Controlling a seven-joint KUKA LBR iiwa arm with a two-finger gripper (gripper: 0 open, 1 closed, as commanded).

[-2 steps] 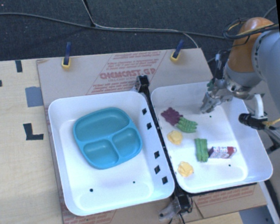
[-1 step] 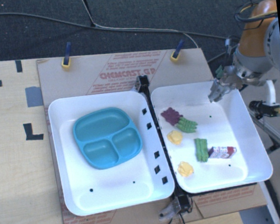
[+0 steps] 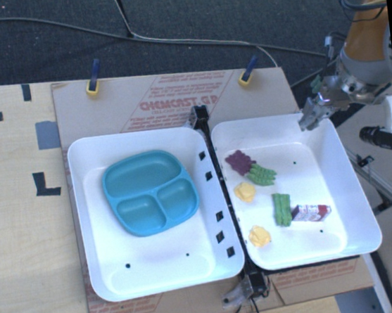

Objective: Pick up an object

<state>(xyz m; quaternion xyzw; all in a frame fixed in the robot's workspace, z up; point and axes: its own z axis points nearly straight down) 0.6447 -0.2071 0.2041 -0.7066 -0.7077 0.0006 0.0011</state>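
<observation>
Yellow piece (image 3: pixel 260 236) is seen in right bin (image 3: pixel 339 170), well below-left of claw (image 3: pixel 310 118), with green stick (image 3: pixel 282 209) and purple piece (image 3: pixel 238 160) nearer. Claw state cannot be told. Blue tray (image 3: pixel 151 191) lies far left.

Count: 2 white bins, left bin (image 3: pixel 103 270) and right bin (image 3: pixel 339 170). 1 blue tray (image 3: pixel 151 192), three compartments, in the left one. Right bin has 6 small items: 1 purple piece (image 3: pixel 238 160), 2 green pieces, one mid-bin (image 3: pixel 261 175) and one lower (image 3: pixel 282 209), 2 yellow pieces, upper (image 3: pixel 245 191) and lower (image 3: pixel 260 236), 1 red-and-white packet (image 3: pixel 310 212). 2 yellow-blue clamps on the board's top edge, left (image 3: pixel 93 83) and right (image 3: pixel 248 75). 1 cardboard board (image 3: pixel 175 101) underneath.
</observation>
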